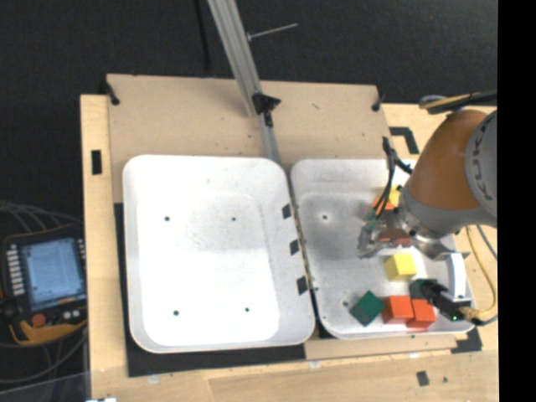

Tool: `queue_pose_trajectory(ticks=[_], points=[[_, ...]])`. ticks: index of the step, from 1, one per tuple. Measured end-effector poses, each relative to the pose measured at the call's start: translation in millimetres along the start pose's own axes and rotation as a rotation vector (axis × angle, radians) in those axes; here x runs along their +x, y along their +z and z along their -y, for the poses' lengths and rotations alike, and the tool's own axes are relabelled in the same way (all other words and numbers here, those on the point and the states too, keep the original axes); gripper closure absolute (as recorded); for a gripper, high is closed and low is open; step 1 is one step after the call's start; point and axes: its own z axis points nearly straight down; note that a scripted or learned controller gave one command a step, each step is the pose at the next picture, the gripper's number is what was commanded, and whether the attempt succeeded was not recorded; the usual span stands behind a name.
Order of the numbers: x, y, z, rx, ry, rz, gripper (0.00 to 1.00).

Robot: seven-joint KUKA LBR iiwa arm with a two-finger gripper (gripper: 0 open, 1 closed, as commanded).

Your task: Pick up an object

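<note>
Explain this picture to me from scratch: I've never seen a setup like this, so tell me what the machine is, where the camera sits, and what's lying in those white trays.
This is one photo from a camera fixed above a workbench, looking down at a slant. The grey and orange shape at the right is a robot arm, reaching in from that side. At its tip is a gripper, the part meant for grasping; here it sits low over the right bin, and whether it holds anything cannot be told from this angle. Two shallow white bins lie side by side. In the right bin are a yellow block, a green block and two orange blocks along the near edge. The left bin is beside it. The arm's job is to pick up one object.
</note>
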Motion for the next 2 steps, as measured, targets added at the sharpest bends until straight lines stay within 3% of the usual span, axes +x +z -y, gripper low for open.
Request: queue_pose_trajectory(ticks=[2], points=[[8.1, -103.9, -10.3, -0.002, -0.01, 0.001, 1.0]])
